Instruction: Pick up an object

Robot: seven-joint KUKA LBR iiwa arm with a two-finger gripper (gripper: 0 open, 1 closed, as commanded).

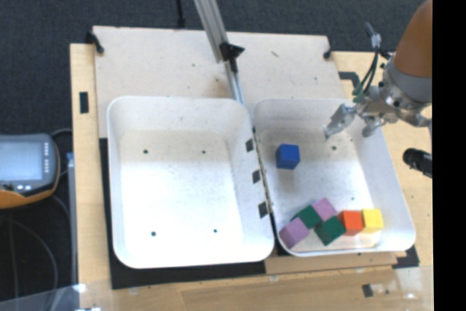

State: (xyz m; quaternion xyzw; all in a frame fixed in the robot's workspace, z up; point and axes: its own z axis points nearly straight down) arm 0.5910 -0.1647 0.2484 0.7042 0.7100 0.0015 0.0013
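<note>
Blocks lie in the right bin (386, 178), which sits beside the left bin (116, 156) on the counter (160, 62). A blue block (287, 156) rests alone near the middle of the right bin, closer to its left wall. Along that bin's near edge a cluster sits together: a purple block (295, 231) at the near left corner, a green block (311, 217) just beside it, a pink block (325, 209) behind, a second green block (331, 230), then an orange block (353, 221) and a yellow block (373, 219) touching side by side toward the near right corner. The arm (411, 54) reaches in over the counter's right edge, and the pincer (354, 121) hangs over the far right part of the right bin, well apart from the blue block and the cluster. Its fingers (336, 121) appear spread, released, with nothing between them. A metal rail (207, 7) slants across the counter's far edge.
</note>
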